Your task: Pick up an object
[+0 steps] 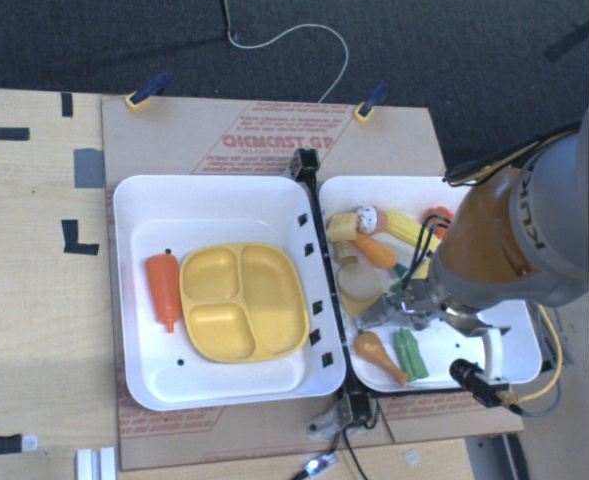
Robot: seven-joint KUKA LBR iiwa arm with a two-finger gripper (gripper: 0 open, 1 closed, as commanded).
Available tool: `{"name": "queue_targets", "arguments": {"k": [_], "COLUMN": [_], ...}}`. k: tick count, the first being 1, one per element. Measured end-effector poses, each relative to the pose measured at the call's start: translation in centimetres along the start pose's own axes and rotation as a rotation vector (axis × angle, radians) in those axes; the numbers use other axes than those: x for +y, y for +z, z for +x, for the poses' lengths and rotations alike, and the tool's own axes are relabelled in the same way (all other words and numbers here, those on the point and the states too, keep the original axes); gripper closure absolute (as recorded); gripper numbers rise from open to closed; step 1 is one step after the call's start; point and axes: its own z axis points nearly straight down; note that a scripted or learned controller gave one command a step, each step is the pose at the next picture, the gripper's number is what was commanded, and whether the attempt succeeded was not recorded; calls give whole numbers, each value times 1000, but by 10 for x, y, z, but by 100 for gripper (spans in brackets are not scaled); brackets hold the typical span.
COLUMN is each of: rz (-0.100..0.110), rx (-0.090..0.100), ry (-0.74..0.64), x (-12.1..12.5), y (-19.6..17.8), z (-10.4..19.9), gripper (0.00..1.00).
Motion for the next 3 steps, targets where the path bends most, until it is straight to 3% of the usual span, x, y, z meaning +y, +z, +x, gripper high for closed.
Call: {"name": "queue_targets", "arguments": {"k": [1,2,3], "rz": [-5,-6,-10], "rx": [-2,-3,-2], "ry": [0,1,0], "x": [0,0,-6], "y": [11,0,-59], "z": [1,0,6], "gripper": [0,100,100]}}
